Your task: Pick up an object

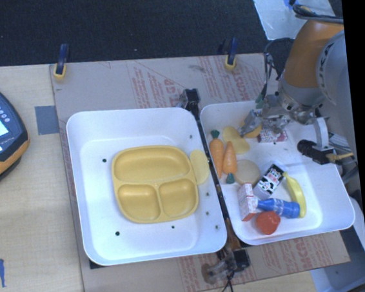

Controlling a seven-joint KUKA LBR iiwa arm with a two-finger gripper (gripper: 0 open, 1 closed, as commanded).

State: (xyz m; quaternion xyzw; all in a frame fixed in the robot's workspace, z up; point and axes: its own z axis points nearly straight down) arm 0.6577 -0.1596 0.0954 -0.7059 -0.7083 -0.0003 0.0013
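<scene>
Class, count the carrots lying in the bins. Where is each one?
2. Both lie in the right bin by its left wall: one carrot nearest the wall, the other carrot beside it on the right. More may be hidden under the arm.

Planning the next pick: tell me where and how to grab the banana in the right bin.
Grip the banana across its middle, coming straight down from above. It lies flat and curved near the bin's right side, with bare white floor to its right, so one finger fits there. Its lower end sits against the blue bottle, so stay clear of that end. The narrow width should suit a two-finger gripper.
</scene>
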